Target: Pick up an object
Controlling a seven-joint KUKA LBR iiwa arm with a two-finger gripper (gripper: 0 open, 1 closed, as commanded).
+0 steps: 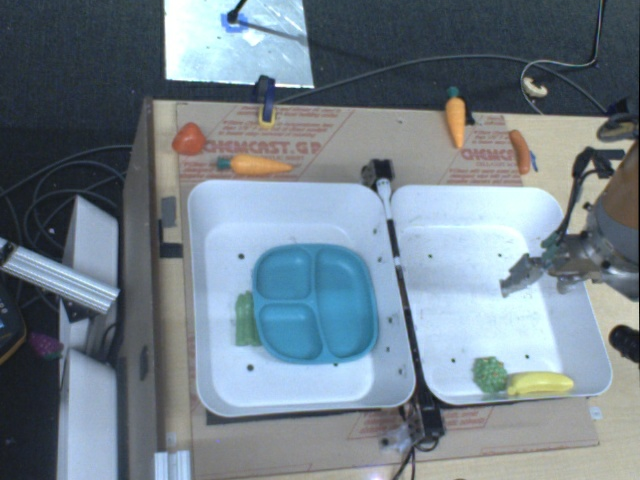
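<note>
In the right bin (pixel 470 218), a green broccoli-like toy (pixel 490 373) and a yellow banana (pixel 541 383) lie side by side near the front wall. My gripper (pixel 543 279) hovers over the right half of this bin, behind those two toys and apart from them. It is open, with nothing between its fingers. The left bin (pixel 290 203) holds a blue divided plate (pixel 314 302), and a green toy (pixel 245 320) lies against the plate's left edge.
On the bench behind the bins lie an orange carrot (pixel 255 165), a red toy (pixel 188 139), a second carrot (pixel 456 118) and a small orange piece (pixel 520 151). A black divider (pixel 393 258) runs between the bins. Cables trail across the floor at the left.
</note>
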